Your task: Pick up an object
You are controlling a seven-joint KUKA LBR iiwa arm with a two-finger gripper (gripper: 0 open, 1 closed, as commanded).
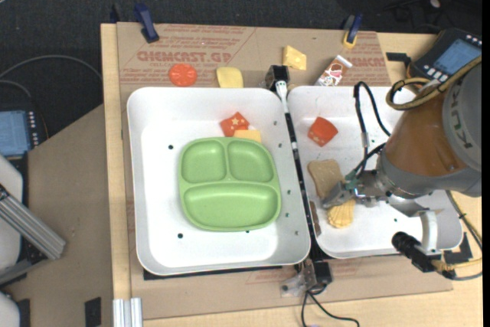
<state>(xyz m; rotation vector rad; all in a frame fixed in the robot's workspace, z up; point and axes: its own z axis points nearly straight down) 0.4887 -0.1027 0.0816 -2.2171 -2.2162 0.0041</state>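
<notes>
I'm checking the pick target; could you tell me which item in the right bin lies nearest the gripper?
The yellow piece, right at the gripper; the tan slice and red block lie farther up.

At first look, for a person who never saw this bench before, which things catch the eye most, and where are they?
The big green divided plate in the left bin stands out first. Next comes the grey and orange arm over the right bin, its gripper low beside a tan slice and a yellow piece. A red block lies further back.
</notes>
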